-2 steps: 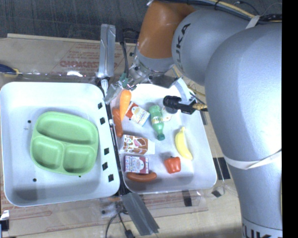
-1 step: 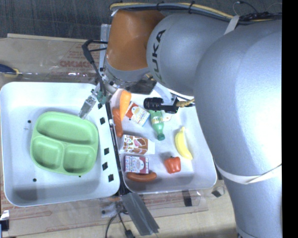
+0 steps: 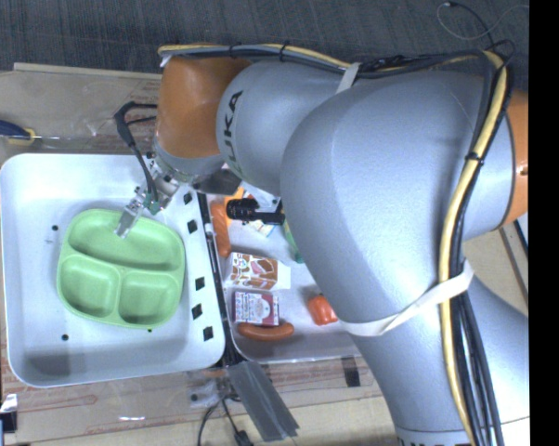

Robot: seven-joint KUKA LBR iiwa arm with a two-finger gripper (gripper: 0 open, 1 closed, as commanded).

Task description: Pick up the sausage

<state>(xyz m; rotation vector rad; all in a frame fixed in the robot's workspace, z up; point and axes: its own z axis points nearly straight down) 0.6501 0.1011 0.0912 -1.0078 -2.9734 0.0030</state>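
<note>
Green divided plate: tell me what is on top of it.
The green divided plate lies in the left bin, and its three compartments look bare. The claw hovers over its upper rim. Whether it touches the plate cannot be told.

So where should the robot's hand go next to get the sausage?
Probably back toward the right bin. The gripper hovers over the green plate in the left bin, while the sausage lies in the other bin, below the small cartons. It has to cross the divider first.
</note>
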